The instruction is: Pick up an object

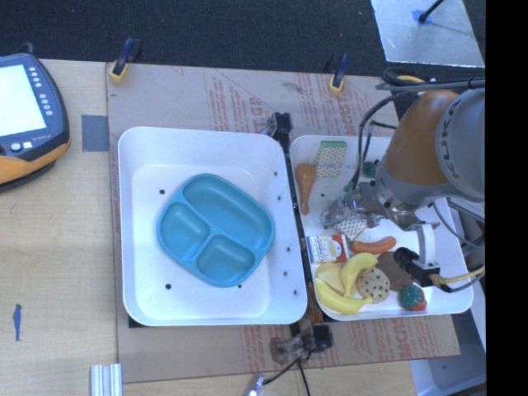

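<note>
The gripper [351, 213] hangs low in the right bin [462, 304]; whether it is spread or closed cannot be told. The nearest pickable thing, a toy sausage [373, 244], lies just below and right of it, long axis across the bin. The carton's [326, 247] print is unreadable

Wooden bench [58, 246], dark floor [206, 15]

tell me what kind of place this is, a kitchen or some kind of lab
Most likely a robotics lab bench, not a kitchen. Two white bins are clamped onto a cardboard-covered table, the robot arm reaches over toy food such as a banana, and a teach pendant lies at the left.
</note>
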Controlling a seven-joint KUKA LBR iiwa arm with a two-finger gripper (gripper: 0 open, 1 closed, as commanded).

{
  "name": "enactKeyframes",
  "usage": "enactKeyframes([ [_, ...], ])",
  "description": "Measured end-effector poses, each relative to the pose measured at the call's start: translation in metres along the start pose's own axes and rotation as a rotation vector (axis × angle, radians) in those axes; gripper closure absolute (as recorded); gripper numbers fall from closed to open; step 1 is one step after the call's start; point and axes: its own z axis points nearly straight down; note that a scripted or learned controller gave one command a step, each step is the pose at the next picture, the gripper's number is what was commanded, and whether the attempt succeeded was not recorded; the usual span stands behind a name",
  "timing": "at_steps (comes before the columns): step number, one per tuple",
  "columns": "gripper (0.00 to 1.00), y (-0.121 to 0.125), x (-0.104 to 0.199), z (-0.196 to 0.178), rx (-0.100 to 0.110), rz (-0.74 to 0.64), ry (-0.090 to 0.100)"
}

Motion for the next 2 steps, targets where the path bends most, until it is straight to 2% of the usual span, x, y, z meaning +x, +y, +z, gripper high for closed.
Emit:
enactKeyframes([
  [1,1.00,0.000,-0.001,-0.010,0.002,-0.004,-0.002],
  [2,1.00,-0.002,0.053,-0.101,-0.002,0.001,0.002],
])
